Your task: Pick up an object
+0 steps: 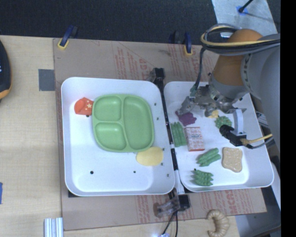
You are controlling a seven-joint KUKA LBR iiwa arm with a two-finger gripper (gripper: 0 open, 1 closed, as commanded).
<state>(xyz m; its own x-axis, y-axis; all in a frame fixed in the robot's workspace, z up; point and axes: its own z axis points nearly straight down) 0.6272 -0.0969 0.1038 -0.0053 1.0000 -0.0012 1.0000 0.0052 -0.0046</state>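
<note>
A small purple object [188, 118] lies in the right bin [259, 179], toward its upper left, directly under the gripper [197, 101]; whether the gripper touches it, or is open or shut, cannot be told. At five o'clock from the purple piece sits a small packet [195, 138] with red print too blurred to read, and at seven o'clock a green bean pod [177, 133]. More green pods [208, 156] and a slice of bread [232, 159] lie lower. The left bin [79, 177] holds a green divided plate [123, 122], a red piece [83, 106] and a yellow piece [149, 156]. The arm [237, 58] is cut off at right.
</note>
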